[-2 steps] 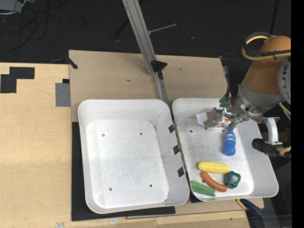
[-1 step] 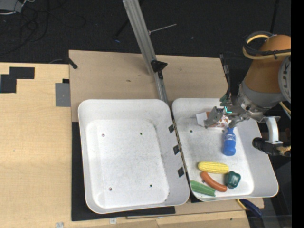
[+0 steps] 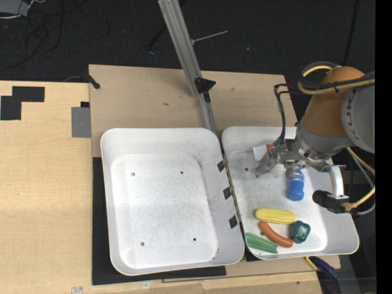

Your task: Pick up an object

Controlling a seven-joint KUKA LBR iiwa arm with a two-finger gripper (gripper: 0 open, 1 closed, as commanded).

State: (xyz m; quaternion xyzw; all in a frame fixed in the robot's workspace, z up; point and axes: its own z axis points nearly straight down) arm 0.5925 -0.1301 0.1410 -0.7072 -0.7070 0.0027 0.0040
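Arm is in over the right bin, gripper low near that bin's far-left part — metal fingers look spread apart, nothing seen pinched between them. A small white-and-red scrap sits just by the fingertips; can't tell what it is.

Landmark: the blue bottle, standing or slightly tilted mid-bin, just right of the gripper and below the wrist. Nearer the camera from the bottle lie the yellow corn, then the orange carrot, with the green pod beyond that at the bin's near-left corner. The dark green cup sits right of the carrot, close to it. Left bin is well left of the bottle.

Handling guess — all look like light plastic toys, stiff, smooth, a bit slippery. Bottle is the closest candidate: round body, likely to roll or tip if nudged, so grip across its middle. Corn is ridged, probably an easier hold, taken across the short width. Carrot and pod touch or nearly so — risk of dragging both.
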